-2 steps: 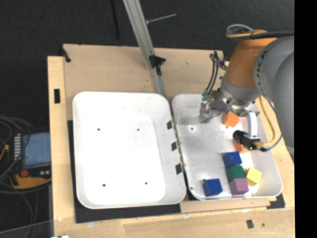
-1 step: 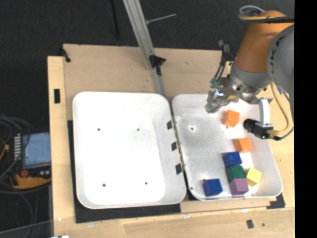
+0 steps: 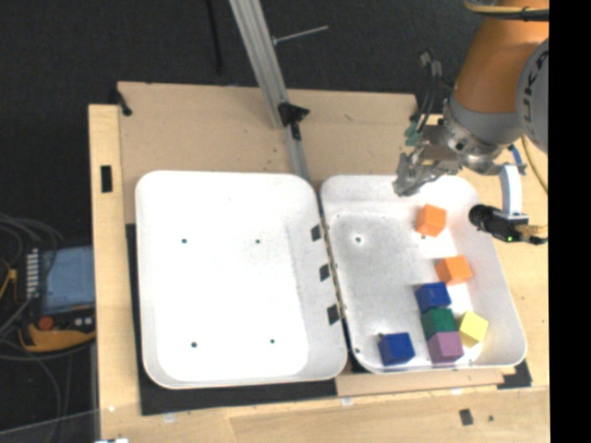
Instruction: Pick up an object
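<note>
The wooden bench [image 3: 231, 127] takes most of the view, and two white bins lie on it side by side, their inner rims touching. The left bin [image 3: 231, 275] shows its white floor with four small dark dots. The right bin [image 3: 379, 275] holds seven blocks, which lie along its right and near sides. The grey and orange arm [image 3: 494, 72] enters from the upper right and leans down toward the far rim of the right bin. A slanted metal rail [image 3: 263, 53] runs from the top of the view down to the far end of the line where the bins meet. It stands well apart from the arm.

The gripper [image 3: 406, 181] hangs over the far part of the right bin, with its tip pointing down and to the left. I cannot tell whether it is spread or pressed together. The nearest thing to it is the upper orange block [image 3: 430, 220], near the tip on the right, alone, with bare floor around it. The second orange block [image 3: 453, 269] lies closer to the camera, by the right wall. Just beside it a tight group begins. The blue block [image 3: 432, 296], the green block [image 3: 440, 320] and the purple block [image 3: 446, 346] touch in a row. The yellow block [image 3: 474, 327] is pressed between this row and the right wall. The second blue block [image 3: 396, 348] sits by the near wall, a little apart from the purple one.
</note>
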{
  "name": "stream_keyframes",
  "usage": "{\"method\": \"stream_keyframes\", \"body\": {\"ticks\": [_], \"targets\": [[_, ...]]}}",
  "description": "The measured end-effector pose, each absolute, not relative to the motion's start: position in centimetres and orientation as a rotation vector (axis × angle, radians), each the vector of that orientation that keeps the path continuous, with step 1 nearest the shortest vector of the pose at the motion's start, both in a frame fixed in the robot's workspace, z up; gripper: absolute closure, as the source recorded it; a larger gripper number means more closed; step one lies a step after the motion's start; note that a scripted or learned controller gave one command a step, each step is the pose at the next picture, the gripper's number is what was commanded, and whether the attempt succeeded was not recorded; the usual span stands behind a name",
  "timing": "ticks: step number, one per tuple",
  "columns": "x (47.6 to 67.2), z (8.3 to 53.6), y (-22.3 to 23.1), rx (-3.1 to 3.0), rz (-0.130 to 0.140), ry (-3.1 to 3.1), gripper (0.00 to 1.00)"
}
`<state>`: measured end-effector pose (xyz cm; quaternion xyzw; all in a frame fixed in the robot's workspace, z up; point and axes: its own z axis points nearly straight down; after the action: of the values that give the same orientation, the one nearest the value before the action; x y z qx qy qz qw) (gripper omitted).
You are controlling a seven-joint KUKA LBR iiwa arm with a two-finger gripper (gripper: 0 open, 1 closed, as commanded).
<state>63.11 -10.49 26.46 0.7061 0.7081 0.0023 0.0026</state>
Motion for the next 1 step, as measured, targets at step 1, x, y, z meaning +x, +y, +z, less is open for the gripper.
{"method": "stream_keyframes", "body": {"ticks": [1], "targets": [[63.20,28.80,-10.56,2.213,0.005,2.226,1.00]]}}
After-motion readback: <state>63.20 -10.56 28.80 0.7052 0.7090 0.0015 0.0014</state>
